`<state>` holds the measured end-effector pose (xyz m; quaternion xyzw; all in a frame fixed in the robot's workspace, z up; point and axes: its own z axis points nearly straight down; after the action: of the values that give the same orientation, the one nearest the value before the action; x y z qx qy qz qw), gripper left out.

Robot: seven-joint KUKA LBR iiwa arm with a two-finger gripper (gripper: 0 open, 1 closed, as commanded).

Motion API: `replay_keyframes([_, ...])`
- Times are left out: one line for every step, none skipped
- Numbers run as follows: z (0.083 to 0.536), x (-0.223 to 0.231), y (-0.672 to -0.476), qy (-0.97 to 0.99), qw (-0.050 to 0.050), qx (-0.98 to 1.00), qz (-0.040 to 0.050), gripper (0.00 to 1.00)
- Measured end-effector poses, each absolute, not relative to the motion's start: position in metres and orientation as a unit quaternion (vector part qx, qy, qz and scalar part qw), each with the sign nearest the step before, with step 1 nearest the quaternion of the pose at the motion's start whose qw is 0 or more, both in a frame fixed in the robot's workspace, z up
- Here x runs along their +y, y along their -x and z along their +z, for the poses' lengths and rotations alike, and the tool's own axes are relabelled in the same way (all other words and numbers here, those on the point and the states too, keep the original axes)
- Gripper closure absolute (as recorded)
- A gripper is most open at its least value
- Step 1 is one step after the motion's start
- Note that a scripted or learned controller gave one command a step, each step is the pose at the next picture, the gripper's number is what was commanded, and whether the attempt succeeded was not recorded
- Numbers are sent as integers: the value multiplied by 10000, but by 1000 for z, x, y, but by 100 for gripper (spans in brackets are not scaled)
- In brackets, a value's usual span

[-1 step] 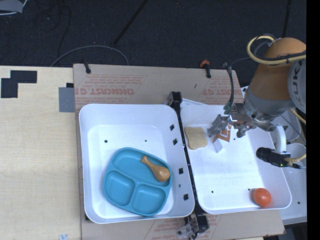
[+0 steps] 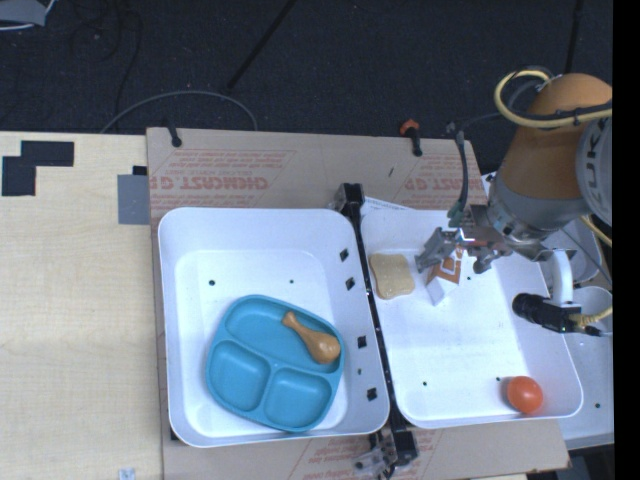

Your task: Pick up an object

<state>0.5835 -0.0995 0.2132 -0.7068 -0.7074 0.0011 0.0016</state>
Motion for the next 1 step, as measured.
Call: replay_keyframes([148,-97,-582,7068,42,-7073,30,0])
